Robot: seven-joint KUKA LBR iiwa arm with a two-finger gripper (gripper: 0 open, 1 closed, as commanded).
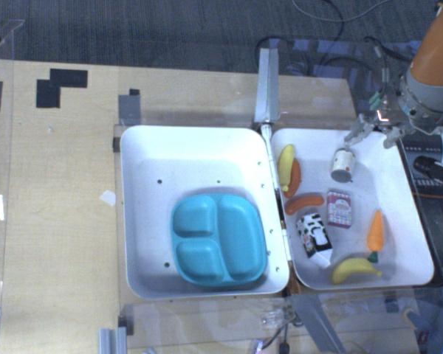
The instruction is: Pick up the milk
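Observation:
The milk [314, 234] is a small carton with black and white cow patches. It lies on its side in the right bin [399, 190], near the bin's front left. My gripper [373, 134] hangs over the far right part of that bin, well behind and to the right of the milk. Its fingers [356, 133] are spread open with nothing between them. A small grey can [342, 164] sits just below the left finger.
Around the milk lie a sausage [304, 203], a pink box [340, 209], a carrot [376, 231] and a banana [354, 269]. Another banana [286, 164] rests along the left wall. The left bin [155, 161] holds a blue divided plate [218, 238].

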